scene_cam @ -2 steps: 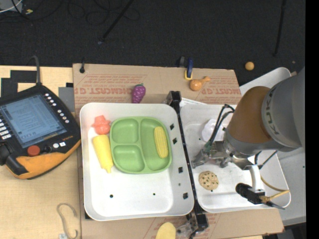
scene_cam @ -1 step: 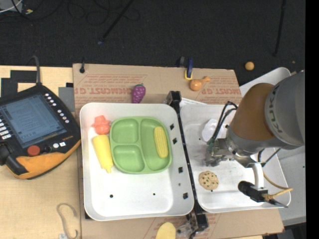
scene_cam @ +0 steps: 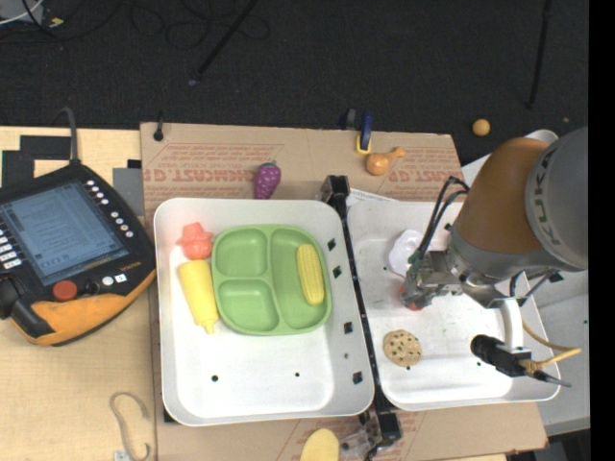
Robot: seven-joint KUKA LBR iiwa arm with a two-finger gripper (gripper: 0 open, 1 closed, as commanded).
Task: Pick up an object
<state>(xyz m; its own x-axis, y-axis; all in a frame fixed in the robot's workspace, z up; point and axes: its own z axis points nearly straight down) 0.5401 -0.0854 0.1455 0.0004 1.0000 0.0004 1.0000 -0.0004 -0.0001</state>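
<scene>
One arm (scene_cam: 519, 205), mine, reaches in from the desk's right edge. Its grey body with the orange band bends down over the right bin (scene_cam: 452, 394), so that my pincer (scene_cam: 415, 292) points straight down near the middle of that bin, towards its left wall. From above I cannot tell whether the pincer is wide or narrow.

Two shallow white bins sit side by side. The right bin holds three things. One small red thing (scene_cam: 413, 304) lies right under the pincer tip, mostly hidden by it, so I cannot tell whether they touch. One round chocolate-chip cookie (scene_cam: 402, 347) lies nearer the bin's front edge, apart from the pincer. One pale crumpled thing (scene_cam: 405, 250) lies towards the bin's far edge.

The left bin (scene_cam: 250, 377) holds one green divided plate (scene_cam: 246, 303) with one corn cob (scene_cam: 309, 273) in its right compartment. One long yellow toy vegetable (scene_cam: 199, 294) lies along the plate's left rim, and one pink toy (scene_cam: 195, 241) lies by the bin's far left corner.

Outside the bins, one purple grape bunch (scene_cam: 267, 179) and one orange pear-shaped toy (scene_cam: 382, 161) lie beyond the bins' far edges, and one teach pendant (scene_cam: 67, 243) lies at the desk's left edge.
</scene>
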